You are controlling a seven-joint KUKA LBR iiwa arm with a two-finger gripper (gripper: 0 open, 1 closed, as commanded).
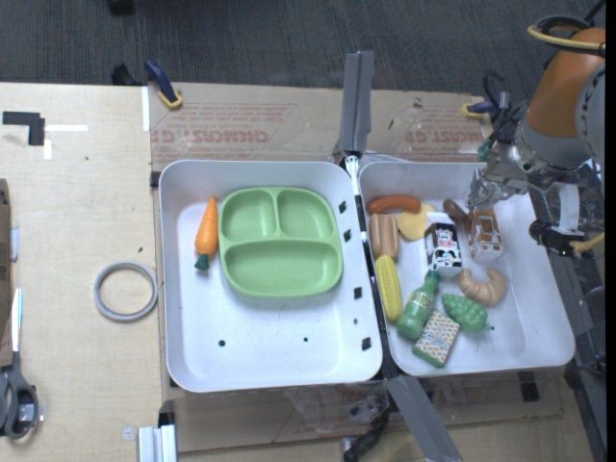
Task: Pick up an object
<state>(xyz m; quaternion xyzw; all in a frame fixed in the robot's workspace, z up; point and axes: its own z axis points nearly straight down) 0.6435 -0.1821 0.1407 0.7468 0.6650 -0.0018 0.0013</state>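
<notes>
Grey and orange, the arm reached in from the right, and its gripper hung over the far right part of the right bin. Whether it was open or closed, I could not tell. A small brown and white carton lay directly below it, just toward the near side, with a croissant further the same way. I judged the carton the nearest candidate. In the left bin, a green plate and a carrot lay well apart from the arm.

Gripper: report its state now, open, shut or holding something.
Gripper: cannot be told. It hangs over the right bin, near the toy food at the far end.
</notes>
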